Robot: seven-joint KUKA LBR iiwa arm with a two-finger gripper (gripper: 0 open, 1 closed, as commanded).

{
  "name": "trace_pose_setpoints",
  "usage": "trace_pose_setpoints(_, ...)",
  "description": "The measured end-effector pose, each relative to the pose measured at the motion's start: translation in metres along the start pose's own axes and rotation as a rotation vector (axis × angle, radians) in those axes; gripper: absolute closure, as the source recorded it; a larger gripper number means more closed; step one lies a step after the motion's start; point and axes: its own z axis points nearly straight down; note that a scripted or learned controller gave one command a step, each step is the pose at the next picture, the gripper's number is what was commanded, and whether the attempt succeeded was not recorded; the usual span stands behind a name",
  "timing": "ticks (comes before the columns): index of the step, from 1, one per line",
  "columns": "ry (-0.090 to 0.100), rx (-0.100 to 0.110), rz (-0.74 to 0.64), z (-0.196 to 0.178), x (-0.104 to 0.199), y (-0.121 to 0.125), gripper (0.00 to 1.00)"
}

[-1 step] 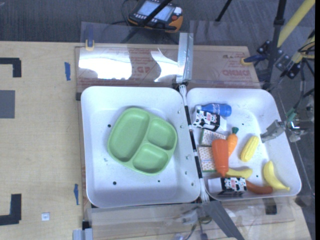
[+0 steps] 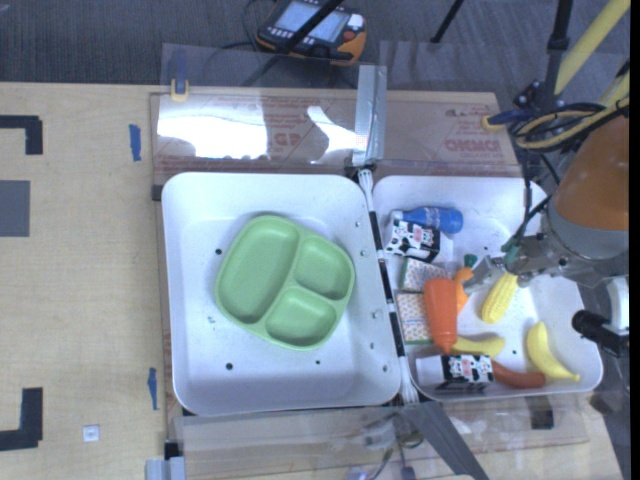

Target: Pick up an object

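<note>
The bench (image 2: 70, 298) carries two white bins side by side, and the split looks deliberate: the left bin (image 2: 190, 368) holds just a green three-part tray (image 2: 285, 281) lying flat and slightly turned, a likely drop-off spot, while the right bin (image 2: 585, 368) is the crowded stock of toy food to pick from. The arm (image 2: 600, 193), grey with its orange band, leans in over the right bin from the right, and its gripper (image 2: 505, 261) hangs low near the middle of that bin. Its tip sits just beside the top end of the corn (image 2: 499, 298), but the metal parts blur together there, so whether the fingers are spread or closed cannot be told, and nothing is seen held between them. The corn seems the nearest candidate for the pick: it lies in the middle of the right bin, its long axis running from upper right to lower left, upper end toward the gripper. Left of it the carrot (image 2: 441, 313) stands almost straight up and down in the view, leafy end up, touching a yellow piece (image 2: 478, 345) below. A banana (image 2: 548, 352) curves along the lower right, a blue bottle (image 2: 432, 219) lies crosswise at the top, and two cow-print cartons (image 2: 411, 238) (image 2: 466, 369) lie near the divider.
</note>
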Motion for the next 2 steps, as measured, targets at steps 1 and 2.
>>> trace_pose_setpoints(1, -0.002, -0.006, -0.018, 0.054, -0.022, -0.011, 0.00)
trace_pose_setpoints(2, -0.001, -0.001, -0.069, 0.033, -0.048, -0.037, 0.00)
